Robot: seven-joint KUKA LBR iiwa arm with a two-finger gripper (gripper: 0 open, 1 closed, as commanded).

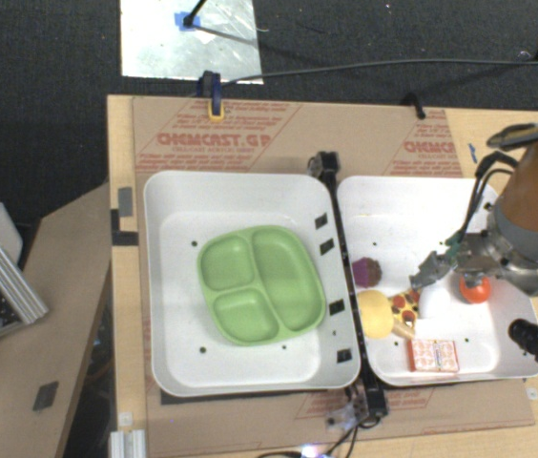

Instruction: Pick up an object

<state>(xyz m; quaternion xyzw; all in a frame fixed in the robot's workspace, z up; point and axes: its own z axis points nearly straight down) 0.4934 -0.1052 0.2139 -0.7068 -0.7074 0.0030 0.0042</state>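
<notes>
Bench [279,127]: brown board printed with red lettering, carrying two shallow white bins side by side.
Left bin [178,208]: holds one item, the green tray.
Green tray [260,283]: pale green, rounded, three compartments, lying flat near the middle of the left bin, turned slightly askew.
Right bin [393,203]: holds the small objects, all gathered in its nearer half.
Purple object [366,272]: small, round, dark purple, close to the divider between the bins.
Yellow object [375,314]: rounded, pale yellow, just below the purple object and near the divider.
Small mixed item [404,303]: red and yellow, just beside the yellow object on its right; too small to identify.
Red-and-white box [433,355]: flat printed packet lying near the front wall of the right bin, below the yellow object.
Orange-red ball [475,290]: round, lying in the right part of the right bin, under the arm's wrist.
Arm [536,208]: grey with an orange band, reaching in from the right over the right bin.
Hand [431,270]: dark, low over the right bin, between the small mixed item and the orange-red ball; nothing seen gripped; whether it is spread or pressed together cannot be told.
Foil sheet [188,27]: silvery rectangle on the dark floor beyond the bench.
</notes>
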